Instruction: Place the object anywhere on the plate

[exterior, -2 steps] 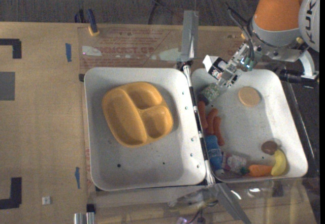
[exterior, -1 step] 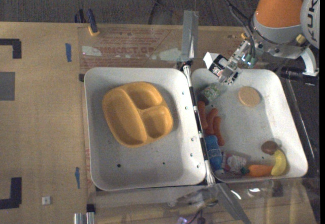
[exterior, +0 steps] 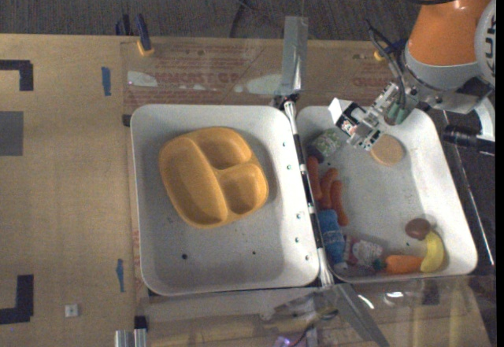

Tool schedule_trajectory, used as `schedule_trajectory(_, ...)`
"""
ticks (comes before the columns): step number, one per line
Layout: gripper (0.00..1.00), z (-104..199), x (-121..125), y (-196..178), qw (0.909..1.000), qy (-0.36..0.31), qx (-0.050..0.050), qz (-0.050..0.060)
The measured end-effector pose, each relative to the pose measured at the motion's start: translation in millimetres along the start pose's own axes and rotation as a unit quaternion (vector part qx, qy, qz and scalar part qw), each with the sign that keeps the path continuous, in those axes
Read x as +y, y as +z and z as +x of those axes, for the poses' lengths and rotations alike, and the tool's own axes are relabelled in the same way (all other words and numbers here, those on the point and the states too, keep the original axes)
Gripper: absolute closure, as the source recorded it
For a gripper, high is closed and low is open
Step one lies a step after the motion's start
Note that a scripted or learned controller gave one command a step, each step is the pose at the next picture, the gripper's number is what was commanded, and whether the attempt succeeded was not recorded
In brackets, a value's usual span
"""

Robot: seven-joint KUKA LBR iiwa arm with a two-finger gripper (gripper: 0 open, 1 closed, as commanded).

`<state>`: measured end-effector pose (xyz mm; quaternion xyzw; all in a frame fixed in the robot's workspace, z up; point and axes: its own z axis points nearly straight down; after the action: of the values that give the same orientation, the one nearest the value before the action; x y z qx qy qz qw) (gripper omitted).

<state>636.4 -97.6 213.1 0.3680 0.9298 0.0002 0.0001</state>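
Note:
An orange-yellow plate (exterior: pixel 213 176) with three compartments lies in the left bin (exterior: pixel 150 133). The right bin (exterior: pixel 441 180) holds the loose items. My gripper (exterior: pixel 354 125) hangs over that bin's far left part, open, and I see nothing between its fingers. Just right of it lies a flat tan round disc (exterior: pixel 387 151), and just left of it a small green object (exterior: pixel 326 141). Below these, against the bin's left wall, are several orange-red sticks (exterior: pixel 328 188).
A blue item (exterior: pixel 331 237) and a small packet (exterior: pixel 364 251) lie near the right bin's front left. A brown lump (exterior: pixel 417 227), a yellow banana-like piece (exterior: pixel 432 252) and an orange carrot (exterior: pixel 403 263) sit at its front right. A metal divider (exterior: pixel 293 54) stands behind the bins.

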Motion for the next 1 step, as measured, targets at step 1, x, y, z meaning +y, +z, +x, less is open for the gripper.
schedule_trajectory(1,1.00,31.5,-102.0,11.2,1.0000,-0.009,0.000,0.000)
